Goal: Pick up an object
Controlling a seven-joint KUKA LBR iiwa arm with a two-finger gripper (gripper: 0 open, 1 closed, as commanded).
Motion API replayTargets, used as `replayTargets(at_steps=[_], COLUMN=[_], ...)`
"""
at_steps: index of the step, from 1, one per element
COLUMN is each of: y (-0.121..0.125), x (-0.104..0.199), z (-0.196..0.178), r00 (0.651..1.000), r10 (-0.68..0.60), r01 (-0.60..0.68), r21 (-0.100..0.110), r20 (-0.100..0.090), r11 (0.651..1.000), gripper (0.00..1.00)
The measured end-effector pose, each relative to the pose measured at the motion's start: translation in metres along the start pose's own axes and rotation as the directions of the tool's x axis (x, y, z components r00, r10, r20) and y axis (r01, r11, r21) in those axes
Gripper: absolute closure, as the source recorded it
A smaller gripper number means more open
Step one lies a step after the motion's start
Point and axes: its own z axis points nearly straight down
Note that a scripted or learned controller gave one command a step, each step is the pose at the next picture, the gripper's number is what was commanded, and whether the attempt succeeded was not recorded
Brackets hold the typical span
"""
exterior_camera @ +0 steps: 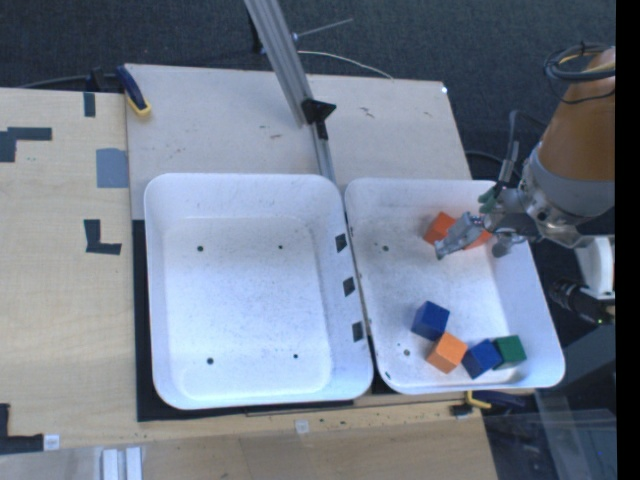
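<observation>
From above the bench, the arm comes in from the right, and its tool sits low over the upper part of the right bin. The grey fingers point leftward and down. An orange-red block lies right at the tool's tip, touching or nearly touching it from the upper left; a sliver of the same orange shows on the other side of the fingers, so the block seems to sit at least partly between or under them. Whether the fingers are apart, together or actually clamped on that block, I cannot tell from here; the metal parts blur into one another.

Lower in the same bin, well apart from the tool, four more blocks gather near the front right corner: a blue block stands a little above the rest, an orange block just below it, a second blue block beside that, and a green block at the far right, touching the second blue one.

The left bin sits alongside, its rim meeting the right bin's. A slanted metal rail crosses the back of the bench.
</observation>
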Motion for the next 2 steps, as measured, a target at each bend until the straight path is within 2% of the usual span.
replayTargets(at_steps=[1, 2], y=[-0.022, -0.040], x=[0.027, 0.015], z=[0.125, 0.157], r00=[1.000, 1.000], r10=[0.001, 0.001], r01=[-0.001, -0.001], r21=[0.009, -0.002], r20=[-0.002, 0.001], r11=[1.000, 1.000], gripper=[0.00, 0.00])
